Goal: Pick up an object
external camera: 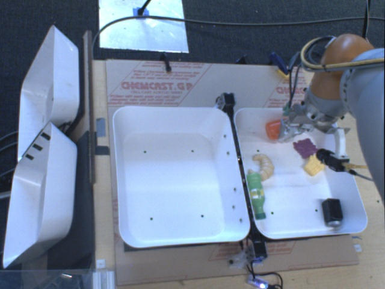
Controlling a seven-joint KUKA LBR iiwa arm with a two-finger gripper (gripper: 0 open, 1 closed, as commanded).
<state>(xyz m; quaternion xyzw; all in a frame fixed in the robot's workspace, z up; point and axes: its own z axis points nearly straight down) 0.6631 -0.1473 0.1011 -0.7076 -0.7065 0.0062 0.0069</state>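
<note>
The right bin [289, 230] holds an orange piece [274, 129] near its back, a purple piece [304, 147], a yellow block [313, 167], a tan croissant-like item [264, 165], a green bottle [256, 194] lying along the left wall, and a black cylinder [331, 212] at the front right. My gripper [293, 131] hangs low over the back of this bin, between the orange piece and the purple piece. Its tips sit right beside the orange piece. I see nothing clearly between them.
The left bin [174, 227] sits beside the right one, with a black divider [237, 161] between them. Two spare white bins [42, 155] lean at the far left. Cables and a black connector [328, 158] cross the right bin's right side.
</note>
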